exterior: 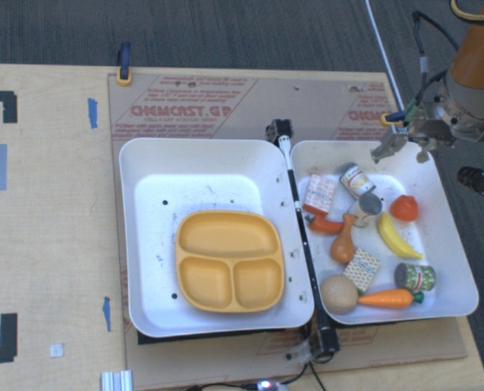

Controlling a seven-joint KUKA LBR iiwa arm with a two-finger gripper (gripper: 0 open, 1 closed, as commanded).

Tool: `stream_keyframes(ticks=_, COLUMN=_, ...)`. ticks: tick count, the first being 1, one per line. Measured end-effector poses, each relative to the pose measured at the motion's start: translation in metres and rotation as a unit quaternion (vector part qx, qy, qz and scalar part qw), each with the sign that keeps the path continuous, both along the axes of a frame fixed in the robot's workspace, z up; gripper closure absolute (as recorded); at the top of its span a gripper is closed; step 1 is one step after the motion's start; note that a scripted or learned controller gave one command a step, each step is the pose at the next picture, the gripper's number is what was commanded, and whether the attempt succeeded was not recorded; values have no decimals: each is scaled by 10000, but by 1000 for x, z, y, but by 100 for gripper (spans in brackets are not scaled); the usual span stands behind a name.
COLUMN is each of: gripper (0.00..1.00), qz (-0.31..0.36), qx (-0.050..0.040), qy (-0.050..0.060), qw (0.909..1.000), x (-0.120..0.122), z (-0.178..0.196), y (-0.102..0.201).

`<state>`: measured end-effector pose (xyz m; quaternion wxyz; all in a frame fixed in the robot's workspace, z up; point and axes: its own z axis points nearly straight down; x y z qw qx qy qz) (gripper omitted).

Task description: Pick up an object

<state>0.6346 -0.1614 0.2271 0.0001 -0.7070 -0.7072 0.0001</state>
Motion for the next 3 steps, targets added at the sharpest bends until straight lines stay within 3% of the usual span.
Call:
stream_keyframes(ticks=1, gripper=0, qz=-2, qx=-4, qy=-13, qw=10000, x=-5, z=-132, y=27)
stream_keyframes(ticks=3, gripper=0, qz=-5, qx=-2, qy=-11, qw=10000, x=-74, z=-141, y=67)
